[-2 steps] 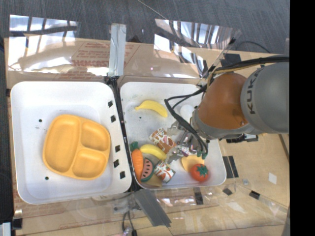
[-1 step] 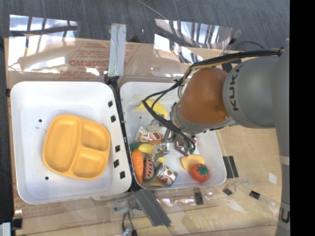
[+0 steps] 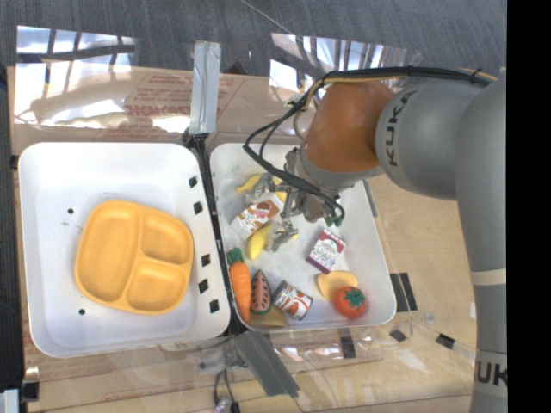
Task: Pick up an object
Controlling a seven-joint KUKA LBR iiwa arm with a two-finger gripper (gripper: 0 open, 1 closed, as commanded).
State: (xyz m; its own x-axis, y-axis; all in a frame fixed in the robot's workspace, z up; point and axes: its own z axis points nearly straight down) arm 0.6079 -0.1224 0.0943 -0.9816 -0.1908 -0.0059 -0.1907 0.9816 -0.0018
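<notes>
Two bins, one yellow tray

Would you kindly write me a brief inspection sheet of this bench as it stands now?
Surface: two white bins side by side, left bin and right bin.
Job's things: in the right bin, toy carrot, tomato, banana, small carton, can and other toy food.
Clutter: yellow divided tray in the left bin.
Grippers: gripper low over the right bin, beside the banana; nothing seen between the fingers.
Cables: black cables loop along the wrist.
Surroundings: cardboard under the bins, dark floor.
</notes>
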